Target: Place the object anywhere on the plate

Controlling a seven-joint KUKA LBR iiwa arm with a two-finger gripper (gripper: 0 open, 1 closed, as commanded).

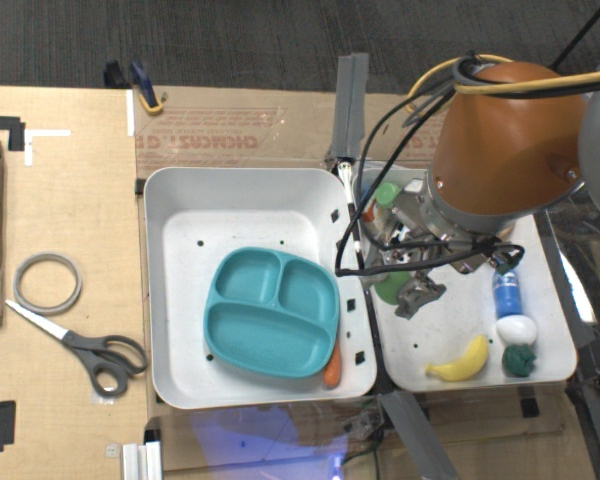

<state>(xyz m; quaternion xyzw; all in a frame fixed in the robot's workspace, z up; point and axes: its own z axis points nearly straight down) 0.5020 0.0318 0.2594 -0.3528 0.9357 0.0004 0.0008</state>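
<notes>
Roughly: teal three-compartment plate (273, 313) lies flat in left bin (170, 268); orange carrot (332, 369) off plate, touching its lower right rim. Jaws (417, 296) low over right bin (555, 298), just beside green object (389, 286), mostly hidden by wrist and cables; open or clenched, cannot tell. Banana (459, 361), blue bottle (506, 294), white egg (515, 329), dark green lump (520, 361) also there. Wooden worktop (60, 188) holds scissors (85, 346), tape roll (47, 281). Grey carpet behind.
</notes>
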